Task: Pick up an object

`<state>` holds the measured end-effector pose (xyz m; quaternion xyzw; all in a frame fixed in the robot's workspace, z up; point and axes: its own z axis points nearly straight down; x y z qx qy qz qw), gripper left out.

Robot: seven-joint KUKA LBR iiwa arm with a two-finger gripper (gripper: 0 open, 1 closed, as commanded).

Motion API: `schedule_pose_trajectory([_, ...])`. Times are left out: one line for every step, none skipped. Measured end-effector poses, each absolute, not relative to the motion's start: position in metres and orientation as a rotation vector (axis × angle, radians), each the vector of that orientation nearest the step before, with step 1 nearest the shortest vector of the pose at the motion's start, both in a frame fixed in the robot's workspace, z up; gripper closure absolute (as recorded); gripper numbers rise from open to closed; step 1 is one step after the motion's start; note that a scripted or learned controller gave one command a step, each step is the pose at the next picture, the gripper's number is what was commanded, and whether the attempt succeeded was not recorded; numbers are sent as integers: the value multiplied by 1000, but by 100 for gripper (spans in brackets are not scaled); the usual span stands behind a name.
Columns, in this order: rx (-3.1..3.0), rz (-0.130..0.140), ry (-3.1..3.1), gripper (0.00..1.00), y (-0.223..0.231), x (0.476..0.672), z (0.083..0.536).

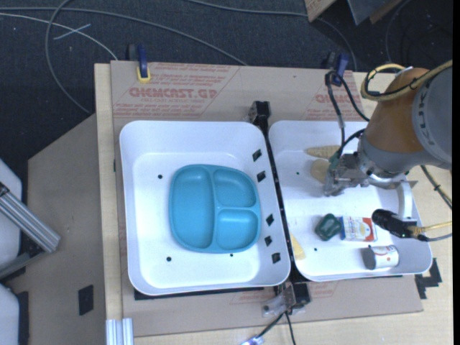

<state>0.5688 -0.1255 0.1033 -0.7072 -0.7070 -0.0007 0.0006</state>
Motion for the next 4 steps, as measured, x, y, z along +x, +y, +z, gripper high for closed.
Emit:
schedule_pose_trajectory([-2224,-7,-2227,100,-121,569,167])
schedule_pose_trajectory([-2224,-7,-2227,100,-121,571,221])
schedule_pose_trajectory([-2225,-8,-2228,100,-123,567,285])
schedule_pose_trajectory([-2222,-2,-2223,100,-122,568,287])
